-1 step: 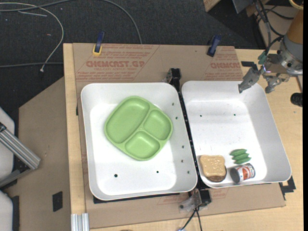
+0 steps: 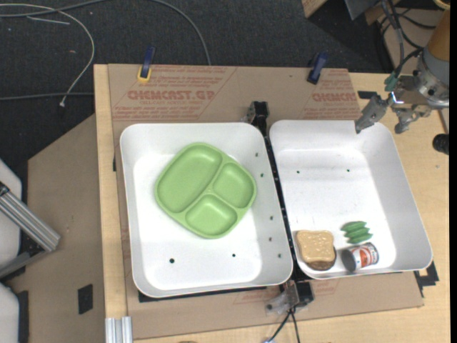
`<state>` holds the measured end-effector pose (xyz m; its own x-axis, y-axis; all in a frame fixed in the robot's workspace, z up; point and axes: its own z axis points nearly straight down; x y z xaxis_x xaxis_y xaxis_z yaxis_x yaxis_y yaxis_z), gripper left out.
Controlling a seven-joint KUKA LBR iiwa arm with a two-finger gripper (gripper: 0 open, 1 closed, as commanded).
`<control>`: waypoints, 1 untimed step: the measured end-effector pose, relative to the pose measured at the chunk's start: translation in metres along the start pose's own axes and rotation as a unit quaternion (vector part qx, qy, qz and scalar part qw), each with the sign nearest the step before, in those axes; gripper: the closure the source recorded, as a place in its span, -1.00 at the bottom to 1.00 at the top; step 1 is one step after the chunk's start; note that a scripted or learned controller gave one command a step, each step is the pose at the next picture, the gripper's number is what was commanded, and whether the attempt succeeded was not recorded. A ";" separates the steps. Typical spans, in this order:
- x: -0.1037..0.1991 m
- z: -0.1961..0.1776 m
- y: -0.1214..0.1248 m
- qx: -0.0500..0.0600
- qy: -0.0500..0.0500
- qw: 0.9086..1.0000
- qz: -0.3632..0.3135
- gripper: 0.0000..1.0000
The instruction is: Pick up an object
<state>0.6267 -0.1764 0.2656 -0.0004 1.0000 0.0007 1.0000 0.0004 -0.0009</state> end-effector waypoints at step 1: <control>-0.006 0.058 0.005 0.003 0.000 1.000 0.000 -1.00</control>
<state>0.6317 -0.1826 0.2073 0.0000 1.0000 0.0016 1.0000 0.0000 -0.0060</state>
